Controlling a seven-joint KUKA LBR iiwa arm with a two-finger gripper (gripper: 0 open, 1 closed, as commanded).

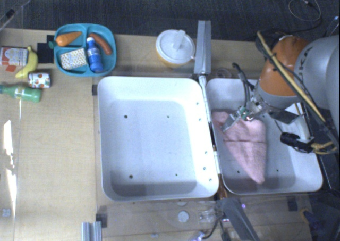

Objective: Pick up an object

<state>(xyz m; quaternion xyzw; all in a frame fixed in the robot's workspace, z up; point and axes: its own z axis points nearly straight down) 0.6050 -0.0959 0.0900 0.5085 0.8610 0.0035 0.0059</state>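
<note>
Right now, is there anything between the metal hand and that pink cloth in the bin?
Nothing: in the camera view the hand is down on the upper end of the pink cloth, with no gap visible.

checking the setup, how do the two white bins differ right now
The left bin is wider and squarer; the right bin is narrower. The left bin's floor shows bare white with a few small dark holes, while the right bin holds a pink cloth. The arm's hand is over the right bin, at the cloth's top edge, not over the left bin. Both are shallow, white and round-cornered.
</note>
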